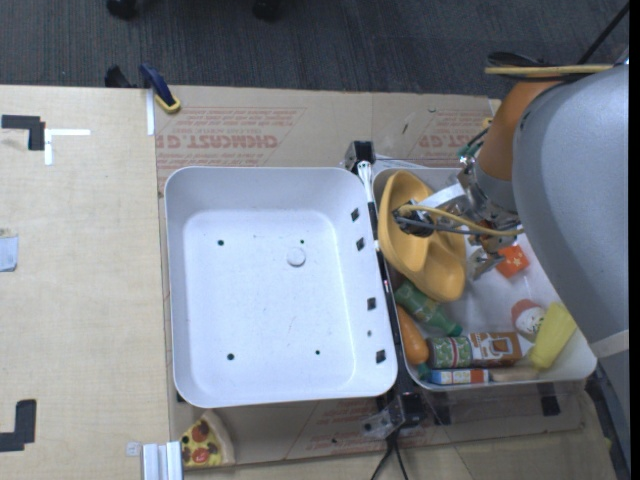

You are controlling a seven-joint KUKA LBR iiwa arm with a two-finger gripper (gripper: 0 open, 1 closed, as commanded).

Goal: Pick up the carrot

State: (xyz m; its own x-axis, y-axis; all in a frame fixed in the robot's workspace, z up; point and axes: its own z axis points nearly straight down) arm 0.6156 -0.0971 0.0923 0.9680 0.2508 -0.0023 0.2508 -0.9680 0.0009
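Bench top, pale wood with cardboard sheet under two white bins. Left bin [180, 288] beside right bin [575, 366], walls touching. Grey arm enters from the right. Gripper [487, 251] hangs over the right bin's far half, just right of a yellow bowl-shaped thing [428, 258]. Released or clenched: cannot tell. Nothing seen in its grasp. Carrot [411, 336] lies against the right bin's left wall, toward the near end, apart from the gripper. Green bottle [425, 306] just beyond it; carton [470, 350] just right of it. Yellow block [553, 335] at the near-right corner. Toy pizza slice [203, 443] on the cardboard, near side.
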